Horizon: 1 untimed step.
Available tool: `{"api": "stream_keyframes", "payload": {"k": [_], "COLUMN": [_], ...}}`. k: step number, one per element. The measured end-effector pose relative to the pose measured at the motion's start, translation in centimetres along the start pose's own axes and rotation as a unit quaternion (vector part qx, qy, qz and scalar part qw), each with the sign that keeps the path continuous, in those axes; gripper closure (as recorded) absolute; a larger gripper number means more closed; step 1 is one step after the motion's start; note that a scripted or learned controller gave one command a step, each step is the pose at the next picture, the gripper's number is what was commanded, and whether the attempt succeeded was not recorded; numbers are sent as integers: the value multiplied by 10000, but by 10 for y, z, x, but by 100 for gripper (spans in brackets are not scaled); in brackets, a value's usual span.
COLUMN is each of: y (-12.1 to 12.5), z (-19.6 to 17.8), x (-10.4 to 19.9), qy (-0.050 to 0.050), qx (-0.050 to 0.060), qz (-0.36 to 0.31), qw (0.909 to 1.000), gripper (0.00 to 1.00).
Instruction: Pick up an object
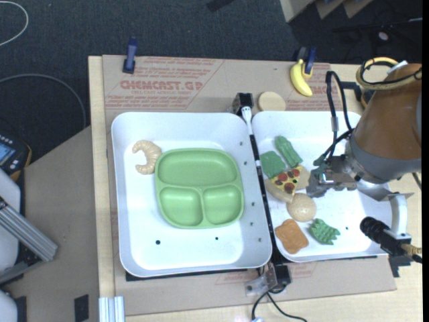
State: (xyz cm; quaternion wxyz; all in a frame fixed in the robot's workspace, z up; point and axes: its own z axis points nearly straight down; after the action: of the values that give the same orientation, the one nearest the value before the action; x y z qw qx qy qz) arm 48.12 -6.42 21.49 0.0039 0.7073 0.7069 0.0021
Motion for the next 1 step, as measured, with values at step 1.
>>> {"api": "stream_keyframes", "payload": {"k": [1], "y": [-3], "z": [32], "x": [41], "qy": [27], "qx": [73], "qz": [-24], "qw": [10000], "gripper": [100]}}
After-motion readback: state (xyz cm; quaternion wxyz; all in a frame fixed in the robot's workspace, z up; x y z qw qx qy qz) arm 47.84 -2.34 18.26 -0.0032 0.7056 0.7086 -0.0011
